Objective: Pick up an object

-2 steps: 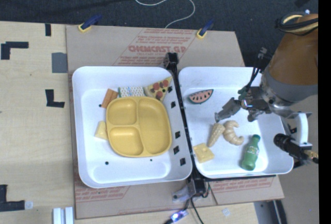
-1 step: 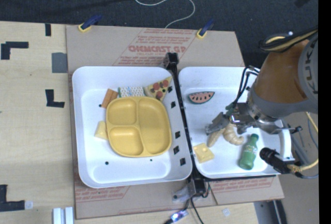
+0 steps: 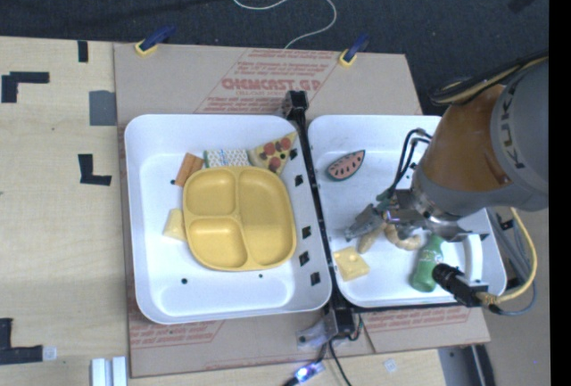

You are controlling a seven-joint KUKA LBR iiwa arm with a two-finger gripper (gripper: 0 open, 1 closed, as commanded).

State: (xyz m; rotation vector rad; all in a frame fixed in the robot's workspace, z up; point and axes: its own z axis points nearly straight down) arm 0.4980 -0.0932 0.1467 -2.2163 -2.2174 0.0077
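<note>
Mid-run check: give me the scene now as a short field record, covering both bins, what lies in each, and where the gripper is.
left bin: holds a yellow divided plate, with an orange piece, a pizza slice toy and a pale yellow piece around it
right bin: holds a watermelon slice toy, a yellow cheese piece, a green bottle and a tan ring-shaped item
gripper: low over the right bin, beside the tan ring-shaped item
grasp: cannot tell
</note>
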